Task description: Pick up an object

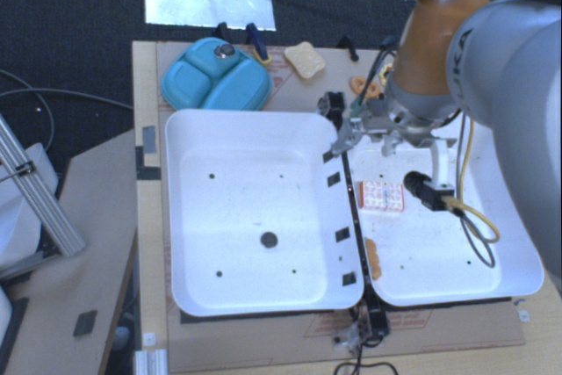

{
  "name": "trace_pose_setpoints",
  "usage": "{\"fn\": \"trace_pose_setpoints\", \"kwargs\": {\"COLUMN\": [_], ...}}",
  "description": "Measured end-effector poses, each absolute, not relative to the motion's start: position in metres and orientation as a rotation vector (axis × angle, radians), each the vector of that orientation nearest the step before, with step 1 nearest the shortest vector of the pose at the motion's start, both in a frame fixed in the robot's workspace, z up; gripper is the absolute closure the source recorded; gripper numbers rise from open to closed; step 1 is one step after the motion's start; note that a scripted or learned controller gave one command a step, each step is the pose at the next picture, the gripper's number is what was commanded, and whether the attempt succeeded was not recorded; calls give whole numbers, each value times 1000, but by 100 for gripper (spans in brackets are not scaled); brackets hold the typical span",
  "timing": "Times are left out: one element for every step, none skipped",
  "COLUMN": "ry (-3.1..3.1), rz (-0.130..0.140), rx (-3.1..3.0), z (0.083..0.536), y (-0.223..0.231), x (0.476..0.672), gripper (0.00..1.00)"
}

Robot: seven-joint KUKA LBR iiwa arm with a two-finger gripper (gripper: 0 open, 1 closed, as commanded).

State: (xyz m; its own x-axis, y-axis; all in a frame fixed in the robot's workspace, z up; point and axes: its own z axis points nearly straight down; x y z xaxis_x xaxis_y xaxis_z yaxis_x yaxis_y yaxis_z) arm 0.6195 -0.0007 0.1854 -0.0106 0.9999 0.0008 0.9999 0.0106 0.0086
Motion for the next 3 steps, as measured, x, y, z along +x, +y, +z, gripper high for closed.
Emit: {"fn": "trace_pose_setpoints", "kwargs": {"ry": [2229, 2218, 2210], "rz": [9, 1, 10], "rx": [2210, 2223, 2218], "z": [185, 216, 309], "y": [36, -6, -57], "x": [660, 612, 594], "gripper": [0, 0, 0]}}
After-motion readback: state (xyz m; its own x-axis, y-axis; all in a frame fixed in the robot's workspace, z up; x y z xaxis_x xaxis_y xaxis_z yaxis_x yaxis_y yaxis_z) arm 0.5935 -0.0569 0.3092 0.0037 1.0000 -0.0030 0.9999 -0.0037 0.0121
